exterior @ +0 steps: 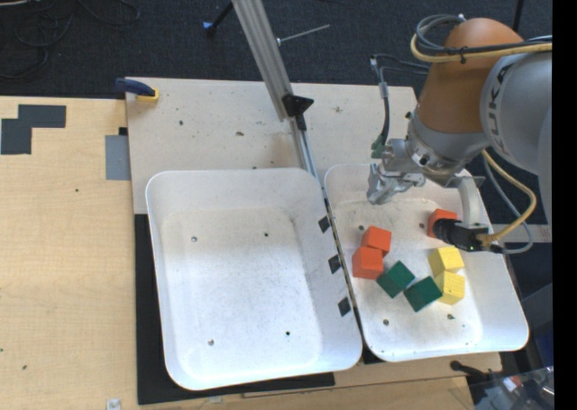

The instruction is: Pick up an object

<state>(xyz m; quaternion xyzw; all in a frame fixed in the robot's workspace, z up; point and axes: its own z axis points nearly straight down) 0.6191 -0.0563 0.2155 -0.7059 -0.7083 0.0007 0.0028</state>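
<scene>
- The gripper hangs over the far part of the right bin, with nothing between its fingers; I cannot tell how wide they stand.
- Two orange blocks, two green blocks and two yellow blocks cluster mid-bin, nearer than the gripper.
- The left bin offers broad bare floor.
</scene>
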